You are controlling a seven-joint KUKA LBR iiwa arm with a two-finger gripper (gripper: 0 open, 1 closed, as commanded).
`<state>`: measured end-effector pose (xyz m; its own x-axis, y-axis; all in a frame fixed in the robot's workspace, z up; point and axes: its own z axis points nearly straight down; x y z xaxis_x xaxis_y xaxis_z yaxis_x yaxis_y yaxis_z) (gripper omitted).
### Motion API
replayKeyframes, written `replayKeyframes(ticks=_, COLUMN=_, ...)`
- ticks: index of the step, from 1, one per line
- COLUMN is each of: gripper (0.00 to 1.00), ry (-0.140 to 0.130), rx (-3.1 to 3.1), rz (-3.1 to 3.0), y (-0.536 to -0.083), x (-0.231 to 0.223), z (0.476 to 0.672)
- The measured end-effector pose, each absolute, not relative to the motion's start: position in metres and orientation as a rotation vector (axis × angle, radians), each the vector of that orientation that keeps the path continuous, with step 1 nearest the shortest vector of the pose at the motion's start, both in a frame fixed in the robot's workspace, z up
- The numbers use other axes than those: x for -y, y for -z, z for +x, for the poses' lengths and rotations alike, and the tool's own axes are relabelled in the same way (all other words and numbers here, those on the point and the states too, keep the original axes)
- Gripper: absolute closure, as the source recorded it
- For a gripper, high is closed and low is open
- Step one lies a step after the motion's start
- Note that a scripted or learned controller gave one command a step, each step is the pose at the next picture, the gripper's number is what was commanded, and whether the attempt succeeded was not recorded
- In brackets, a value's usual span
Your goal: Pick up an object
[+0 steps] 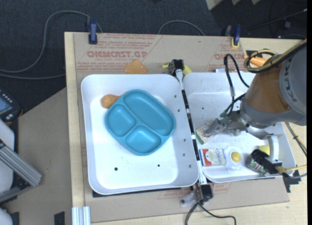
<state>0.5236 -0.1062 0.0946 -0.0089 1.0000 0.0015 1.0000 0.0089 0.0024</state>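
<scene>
Packet [214, 157]: lay flat at the near edge of the right bin [204, 92], a yellow piece [236, 157] just beside it.
Gripper [210, 130]: was low in the right bin at its left wall, over a small greyish thing [204, 131]; whether it was apart or together, I could not tell.
Left bin [92, 121]: held 1 blue tray [140, 121] and an orange thing [108, 101] at its far edge.
Progress: nothing looked lifted; the grasp and the raise seemed left to do.
Likely target: the greyish thing, by my reading.
</scene>
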Motion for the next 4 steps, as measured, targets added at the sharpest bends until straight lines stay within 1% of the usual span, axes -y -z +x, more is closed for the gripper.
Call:
replayKeyframes(ticks=1, gripper=0.00, ry=-0.003, rx=-2.210, rz=2.215, y=-0.116, x=0.198, z=0.598)
replayKeyframes(ticks=2, gripper=0.00, ry=0.004, rx=-2.215, rz=2.233, y=-0.159, x=0.208, z=0.479)
replayKeyframes(ticks=3, gripper=0.00, ry=-0.006, rx=-2.223, rz=2.209, y=-0.175, x=0.185, z=0.554)
replayKeyframes(ticks=4, gripper=0.00, ry=-0.004, rx=-2.229, rz=2.215, y=-0.082, x=0.092, z=0.565)
